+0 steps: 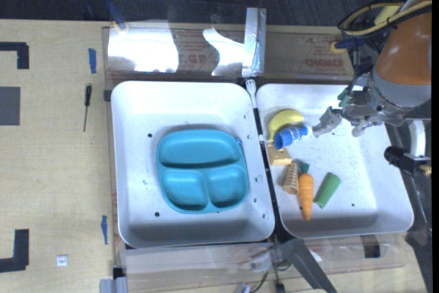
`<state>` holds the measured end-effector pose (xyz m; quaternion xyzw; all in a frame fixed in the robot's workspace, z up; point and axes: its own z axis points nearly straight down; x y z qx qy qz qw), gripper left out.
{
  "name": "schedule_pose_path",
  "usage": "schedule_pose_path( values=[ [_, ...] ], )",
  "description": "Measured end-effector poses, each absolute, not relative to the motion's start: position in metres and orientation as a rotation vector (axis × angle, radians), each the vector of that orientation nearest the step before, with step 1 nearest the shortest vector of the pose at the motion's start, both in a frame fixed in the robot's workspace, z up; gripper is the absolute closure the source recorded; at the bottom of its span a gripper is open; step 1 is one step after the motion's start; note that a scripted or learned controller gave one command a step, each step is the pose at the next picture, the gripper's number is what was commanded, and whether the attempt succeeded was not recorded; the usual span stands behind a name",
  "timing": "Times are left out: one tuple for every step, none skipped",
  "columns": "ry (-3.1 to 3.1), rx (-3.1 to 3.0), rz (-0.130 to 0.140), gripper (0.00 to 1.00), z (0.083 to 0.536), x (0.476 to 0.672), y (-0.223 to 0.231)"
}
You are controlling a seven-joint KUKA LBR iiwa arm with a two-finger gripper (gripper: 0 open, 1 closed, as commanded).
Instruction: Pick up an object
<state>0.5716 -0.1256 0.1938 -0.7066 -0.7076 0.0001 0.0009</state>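
The right bin (384, 216) holds several small objects along its left side. A yellow rounded piece (283, 120) lies by the divider, with a small blue bottle (291, 136) just below it. Further toward the front are a tan block (278, 156), a waffle cone (293, 177), an orange carrot (306, 194) and a green cylinder (327, 189). My gripper (343, 124) hangs over the back of this bin, right of the blue bottle and apart from it. It is open, with nothing between its fingers (326, 121).
The left bin (130, 147) carries a blue divided plate (201, 169). A clear plastic wall (178, 44) with a metal post (254, 41) stands behind the bins. The arm's grey body and orange band (408, 55) come in from the right.
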Motion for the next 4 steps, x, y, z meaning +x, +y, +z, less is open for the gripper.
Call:
schedule_pose_path(
  values=[
    [-2.265, -2.184, -0.005, 0.00, 0.100, 0.526, -0.100],
    [-2.379, -2.066, -0.010, 0.00, 0.088, 0.493, -0.093],
    [-2.381, -2.072, -0.015, 1.00, 0.099, 0.495, -0.093],
    [-2.442, -1.987, -0.014, 1.00, 0.224, 0.534, -0.029]
  ],
)
